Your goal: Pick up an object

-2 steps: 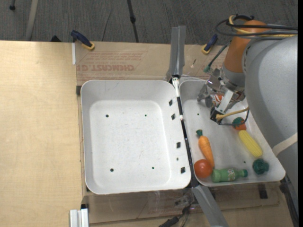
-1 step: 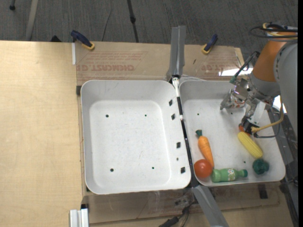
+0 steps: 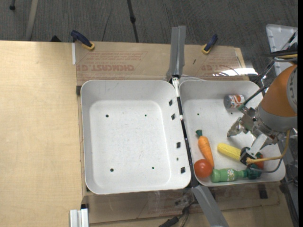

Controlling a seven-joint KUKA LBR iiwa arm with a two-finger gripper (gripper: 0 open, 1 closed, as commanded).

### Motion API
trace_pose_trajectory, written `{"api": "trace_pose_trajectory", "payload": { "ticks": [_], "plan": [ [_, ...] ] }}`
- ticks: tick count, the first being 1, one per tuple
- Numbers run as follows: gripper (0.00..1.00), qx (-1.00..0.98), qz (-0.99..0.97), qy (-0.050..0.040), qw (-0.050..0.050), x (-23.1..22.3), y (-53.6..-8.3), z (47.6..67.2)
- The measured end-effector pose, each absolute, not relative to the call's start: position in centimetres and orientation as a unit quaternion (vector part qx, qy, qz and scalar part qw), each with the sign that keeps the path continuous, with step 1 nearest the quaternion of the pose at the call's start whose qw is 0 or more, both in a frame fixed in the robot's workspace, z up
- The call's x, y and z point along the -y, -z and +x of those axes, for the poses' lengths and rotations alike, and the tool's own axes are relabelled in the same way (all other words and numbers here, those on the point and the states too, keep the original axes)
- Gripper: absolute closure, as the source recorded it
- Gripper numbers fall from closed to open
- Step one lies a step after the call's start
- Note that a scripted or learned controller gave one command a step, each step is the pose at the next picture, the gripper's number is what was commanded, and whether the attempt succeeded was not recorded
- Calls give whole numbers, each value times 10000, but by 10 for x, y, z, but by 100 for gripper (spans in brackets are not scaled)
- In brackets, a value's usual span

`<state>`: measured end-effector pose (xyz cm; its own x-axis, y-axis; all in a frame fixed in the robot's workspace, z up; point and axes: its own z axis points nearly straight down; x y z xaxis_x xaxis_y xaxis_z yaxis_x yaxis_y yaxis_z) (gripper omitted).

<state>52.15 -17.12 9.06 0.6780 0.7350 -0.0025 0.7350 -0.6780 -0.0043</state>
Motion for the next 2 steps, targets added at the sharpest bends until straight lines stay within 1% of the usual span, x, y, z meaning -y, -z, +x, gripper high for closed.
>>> {"api": "trace_pose_trajectory", "payload": {
  "ticks": [1,2],
  "plan": [
    [0,3727,-9279,-21,16,107,-90,476],
    [0,2665,-9638,-4,75,212,-101,485]
  ]
}}
